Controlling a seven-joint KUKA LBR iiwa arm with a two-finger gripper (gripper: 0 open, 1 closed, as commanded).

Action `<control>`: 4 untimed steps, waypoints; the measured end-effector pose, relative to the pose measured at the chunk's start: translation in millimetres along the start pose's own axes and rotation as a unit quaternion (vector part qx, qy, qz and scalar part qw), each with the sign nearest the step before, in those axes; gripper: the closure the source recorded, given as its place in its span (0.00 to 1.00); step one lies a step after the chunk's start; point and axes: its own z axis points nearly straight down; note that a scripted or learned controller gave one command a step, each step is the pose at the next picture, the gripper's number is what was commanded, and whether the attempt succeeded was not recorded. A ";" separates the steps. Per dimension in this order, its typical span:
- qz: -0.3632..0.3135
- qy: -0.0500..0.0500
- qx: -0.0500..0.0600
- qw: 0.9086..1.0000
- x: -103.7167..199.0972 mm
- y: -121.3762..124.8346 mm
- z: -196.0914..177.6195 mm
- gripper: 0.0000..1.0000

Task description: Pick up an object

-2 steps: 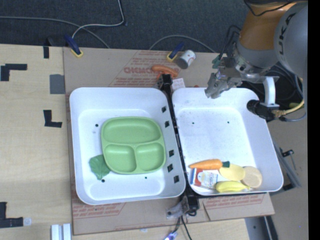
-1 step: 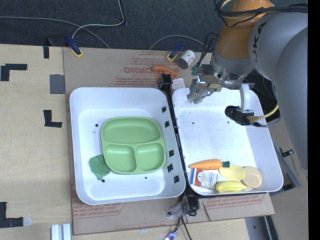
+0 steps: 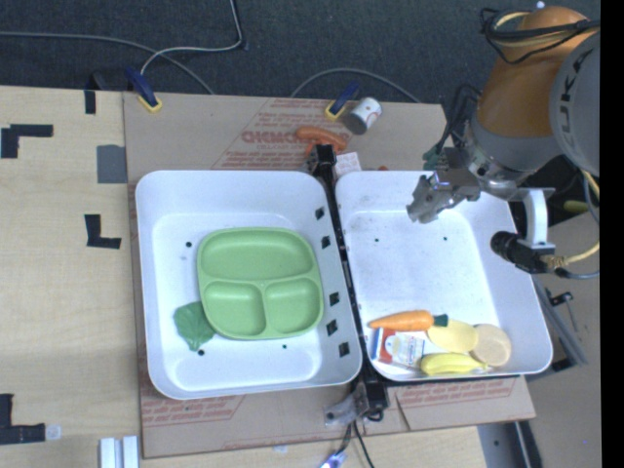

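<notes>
My gripper (image 3: pixel 426 206) hangs over the far part of the right bin (image 3: pixel 419 261), with nothing visible between its fingers. Along that bin's near edge lie an orange carrot (image 3: pixel 400 320), a red and white packet (image 3: pixel 395 346), a yellow banana (image 3: pixel 448 364), a pale yellow piece (image 3: pixel 449 336) and a tan round piece (image 3: pixel 491 344). The left bin (image 3: pixel 166 261) holds a green divided plate (image 3: pixel 260 283) and a green leafy toy (image 3: pixel 193 325) tucked at the plate's near left corner. The gripper is well apart from all these objects.
Black clips (image 3: pixel 327 164) join the two bins down the middle. Beyond the bins on the cardboard lie an orange item (image 3: pixel 317 136) and a small grey cylinder (image 3: pixel 364 114). Cables (image 3: pixel 234 27) run across the dark floor at the back.
</notes>
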 end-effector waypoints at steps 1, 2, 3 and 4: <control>-0.001 0.001 0.001 1.000 41.0 19.6 44.2 1.00; -0.002 0.001 0.001 1.000 73.3 5.1 37.7 1.00; 0.000 0.000 -0.001 1.000 -9.3 -14.4 -23.8 1.00; -0.001 0.001 0.001 1.000 32.0 7.4 35.1 1.00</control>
